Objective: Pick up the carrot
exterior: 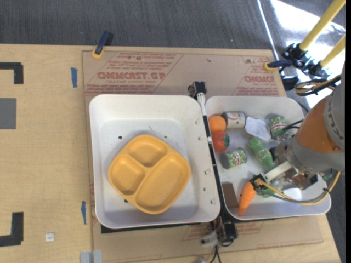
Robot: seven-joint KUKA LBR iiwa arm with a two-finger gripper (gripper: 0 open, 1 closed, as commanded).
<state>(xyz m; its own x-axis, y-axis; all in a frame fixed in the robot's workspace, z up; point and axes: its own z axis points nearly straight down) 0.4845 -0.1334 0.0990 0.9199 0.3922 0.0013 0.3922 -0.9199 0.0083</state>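
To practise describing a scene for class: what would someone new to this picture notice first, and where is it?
The big yellow divided plate in the left bin catches the eye first. Next, the grey arm with its orange band reaches in from the right over the crowded right bin. The orange carrot lies near that bin's lower left corner.

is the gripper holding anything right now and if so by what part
It cannot be told. The gripper hangs over the right bin, close to the thick end of the carrot, but the arm hides whether it grips anything.
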